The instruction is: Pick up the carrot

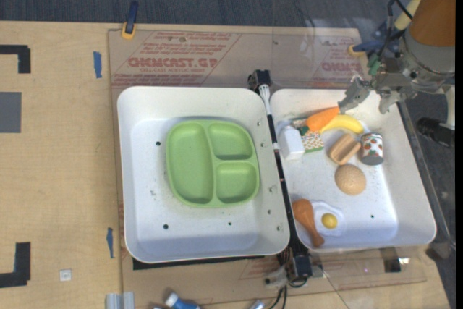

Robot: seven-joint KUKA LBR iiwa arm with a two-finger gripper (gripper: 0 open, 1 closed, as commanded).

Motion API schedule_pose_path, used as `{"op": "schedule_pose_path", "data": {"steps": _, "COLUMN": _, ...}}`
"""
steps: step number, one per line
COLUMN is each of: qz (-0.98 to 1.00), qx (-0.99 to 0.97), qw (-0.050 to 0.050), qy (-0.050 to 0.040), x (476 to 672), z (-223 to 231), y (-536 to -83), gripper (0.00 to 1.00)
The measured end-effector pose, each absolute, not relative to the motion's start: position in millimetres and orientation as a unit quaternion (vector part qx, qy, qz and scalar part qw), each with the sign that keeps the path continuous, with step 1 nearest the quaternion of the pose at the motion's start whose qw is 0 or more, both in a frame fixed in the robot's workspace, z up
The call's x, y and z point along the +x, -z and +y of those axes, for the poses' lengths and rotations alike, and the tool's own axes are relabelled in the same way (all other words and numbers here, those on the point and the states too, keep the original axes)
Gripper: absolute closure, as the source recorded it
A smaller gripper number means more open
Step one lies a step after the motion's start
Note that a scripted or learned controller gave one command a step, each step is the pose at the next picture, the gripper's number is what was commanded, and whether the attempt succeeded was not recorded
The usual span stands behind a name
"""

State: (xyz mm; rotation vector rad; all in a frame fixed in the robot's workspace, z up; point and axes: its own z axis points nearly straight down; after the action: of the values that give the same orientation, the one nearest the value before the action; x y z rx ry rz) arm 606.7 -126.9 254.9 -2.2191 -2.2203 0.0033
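- The right bin (pixel 405 224) held the carrot (pixel 321 119), lying at its far end and touching a banana (pixel 343 125).
- The gripper (pixel 369 99) hovered just beside them, fingers spread open and empty.
- A closing grasp might have caught the banana instead.
- A hot dog (pixel 343 149) lay near.

The bins (pixel 137 119) are white. A light green plate (pixel 213 163) lies in the left one. In the right bin lie an orange carrot (pixel 322 119), a yellow banana (pixel 344 125), a tan bun (pixel 351 179) and a white egg (pixel 327 220) with a yellow yolk.
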Motion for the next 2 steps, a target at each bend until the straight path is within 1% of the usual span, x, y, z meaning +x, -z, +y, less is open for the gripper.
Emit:
{"op": "schedule_pose_path", "data": {"steps": 1, "qz": -0.563, "qx": -0.826, "qw": 0.007, "qy": -0.0063, "x": 651.9, "z": -132, "y": -124, "gripper": 0.00}}
{"op": "schedule_pose_path", "data": {"steps": 2, "qz": -0.518, "qx": -0.855, "qw": -0.005, "qy": 0.0084, "x": 632.0, "z": -130, "y": -100, "gripper": 0.00}}
